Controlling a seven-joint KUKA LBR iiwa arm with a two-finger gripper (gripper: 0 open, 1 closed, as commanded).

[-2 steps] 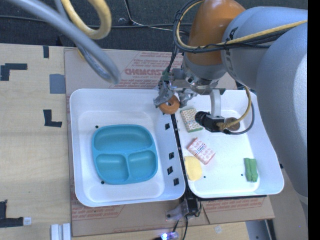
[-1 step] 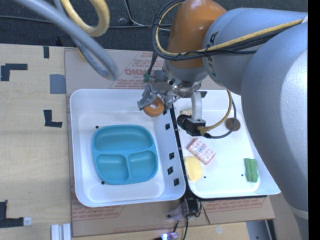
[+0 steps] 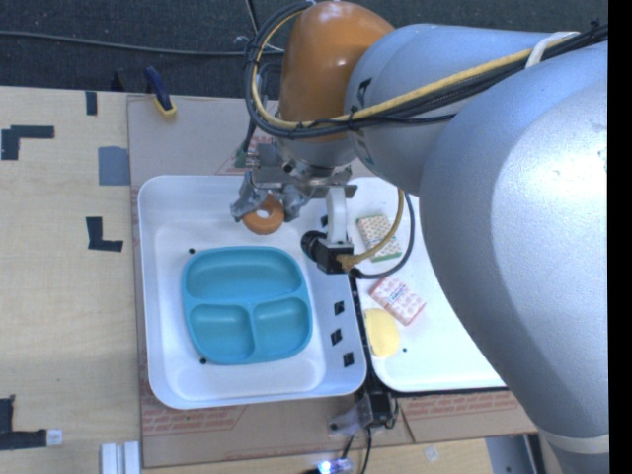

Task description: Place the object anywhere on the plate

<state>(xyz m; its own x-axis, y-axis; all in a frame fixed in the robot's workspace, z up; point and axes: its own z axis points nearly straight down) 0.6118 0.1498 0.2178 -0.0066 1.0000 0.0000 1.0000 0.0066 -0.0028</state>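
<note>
The gripper (image 3: 265,205) hangs over the far edge of the left bin (image 3: 158,265), its fingers closed around an orange doughnut-like object (image 3: 263,219), carried high, I'd guess, to clear the rim of the blue plate (image 3: 247,304) just below it.

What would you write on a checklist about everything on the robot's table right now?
Surface: wooden bench bearing two shallow white bins, left bin and right bin.
Job's things: blue divided plate in the left bin; brown doughnut-like object just beyond the plate's far rim, under the gripper.
Clutter: yellow round item, pink-patterned packet and pale checked packet in the right bin.
Gripper: gripper at the doughnut; grip unclear.
Cables: yellow and black cables along the arm.
Surroundings: black tape marks, dark floor.
</note>
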